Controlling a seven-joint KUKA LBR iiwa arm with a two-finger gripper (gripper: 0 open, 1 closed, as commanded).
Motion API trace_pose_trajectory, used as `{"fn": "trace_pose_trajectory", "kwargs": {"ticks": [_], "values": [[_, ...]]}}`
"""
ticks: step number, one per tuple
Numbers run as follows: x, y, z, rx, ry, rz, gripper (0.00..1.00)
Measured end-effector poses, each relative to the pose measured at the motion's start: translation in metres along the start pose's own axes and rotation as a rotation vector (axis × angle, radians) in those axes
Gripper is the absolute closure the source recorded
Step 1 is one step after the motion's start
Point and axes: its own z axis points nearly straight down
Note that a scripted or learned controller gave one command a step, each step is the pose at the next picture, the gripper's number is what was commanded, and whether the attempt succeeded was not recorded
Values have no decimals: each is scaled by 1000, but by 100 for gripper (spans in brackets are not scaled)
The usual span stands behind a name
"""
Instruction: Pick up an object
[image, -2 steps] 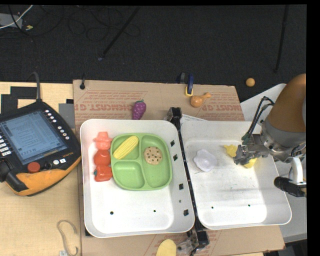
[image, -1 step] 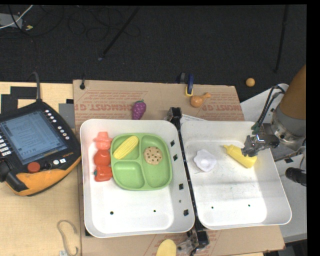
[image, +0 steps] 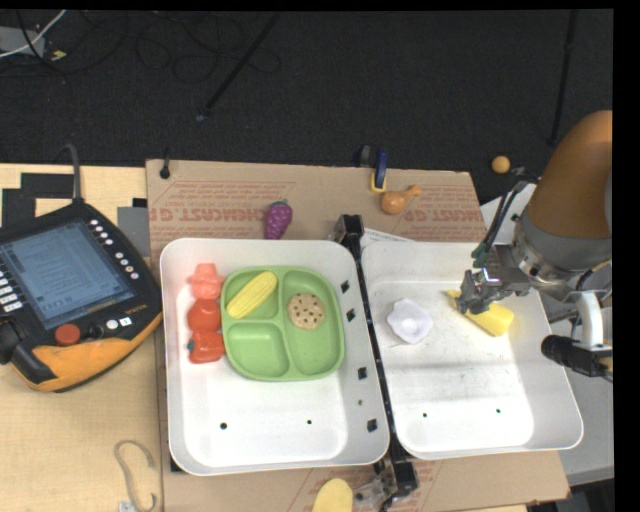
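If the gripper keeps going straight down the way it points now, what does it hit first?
Most likely the yellow block in the right bin: the gripper sits right at its upper-left edge. Depth is unclear from this slant.

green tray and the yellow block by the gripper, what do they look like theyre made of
Green tray: probably moulded plastic, going by its even colour, soft sheen and rounded compartment walls. Yellow block: matte, flat-faced and wedge-like, perhaps foam or a plastic toy cheese; the view is too coarse to tell. The gripper sits at its left edge.
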Motion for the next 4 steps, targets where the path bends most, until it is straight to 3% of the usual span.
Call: {"fn": "trace_pose_trajectory", "kwargs": {"ticks": [1, 3, 4], "values": [[54, -22, 13, 4, 0, 1, 100], [53, -12, -4, -1, -3, 3, 100], [53, -24, 14, 3, -2, 4, 100]]}}
